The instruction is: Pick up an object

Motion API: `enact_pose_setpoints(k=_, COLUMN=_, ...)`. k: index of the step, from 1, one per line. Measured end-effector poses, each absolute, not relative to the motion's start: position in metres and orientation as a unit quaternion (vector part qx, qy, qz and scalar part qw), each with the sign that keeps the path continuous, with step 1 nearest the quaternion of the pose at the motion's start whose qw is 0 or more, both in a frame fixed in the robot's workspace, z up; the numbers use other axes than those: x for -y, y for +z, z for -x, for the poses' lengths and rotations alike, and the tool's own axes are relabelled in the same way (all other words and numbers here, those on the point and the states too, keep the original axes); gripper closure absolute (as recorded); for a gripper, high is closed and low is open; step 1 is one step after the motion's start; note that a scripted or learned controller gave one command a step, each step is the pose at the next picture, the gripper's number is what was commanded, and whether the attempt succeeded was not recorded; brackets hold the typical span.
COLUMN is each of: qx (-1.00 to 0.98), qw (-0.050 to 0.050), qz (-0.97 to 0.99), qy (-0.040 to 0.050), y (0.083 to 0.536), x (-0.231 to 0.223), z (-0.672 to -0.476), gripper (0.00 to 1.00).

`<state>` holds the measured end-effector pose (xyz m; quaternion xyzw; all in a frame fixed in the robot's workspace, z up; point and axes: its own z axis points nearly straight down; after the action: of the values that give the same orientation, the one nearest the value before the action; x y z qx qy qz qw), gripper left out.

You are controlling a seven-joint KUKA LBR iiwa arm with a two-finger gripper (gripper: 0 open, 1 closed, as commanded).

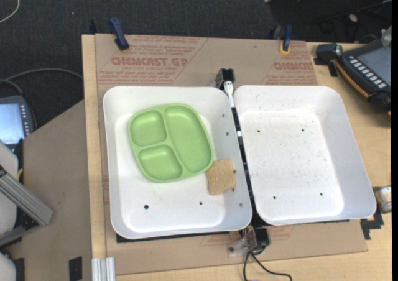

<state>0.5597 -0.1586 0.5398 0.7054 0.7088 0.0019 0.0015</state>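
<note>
Green divided plate (170,142) and a tan sponge-like piece (221,176) lie untouched in the left bin (118,149); nothing is lifted, so picking is yet to begin.

The green divided plate (170,142) looks like smooth, slightly glossy plastic. Beside it, the tan sponge piece (221,177) appears rough and matt. Both white bins (118,168) look like smooth plastic, resting on a brown cardboard-like surface (155,56).

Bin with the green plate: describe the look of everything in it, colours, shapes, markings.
The bin is white, shallow and round-cornered, with a few small dark dots on its floor. The plate is light green, rounded, divided into three compartments. The tan piece at its edge is flat, roughly square and grainy.
</note>
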Motion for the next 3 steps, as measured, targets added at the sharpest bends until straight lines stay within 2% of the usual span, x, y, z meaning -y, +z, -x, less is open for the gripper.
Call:
enact_pose_setpoints(k=1, qx=-0.708, qw=0.003, qz=-0.706, qy=0.0006, y=0.547, x=0.161, z=-0.563, gripper=1.0)
enact_pose_setpoints(k=2, qx=-0.707, qw=-0.004, qz=-0.707, qy=-0.0016, y=0.482, x=0.136, z=-0.499, gripper=1.0)
enact_pose_setpoints(k=3, qx=-0.707, qw=-0.006, qz=-0.707, qy=-0.0038, y=0.362, x=0.107, z=-0.477, gripper=1.0)
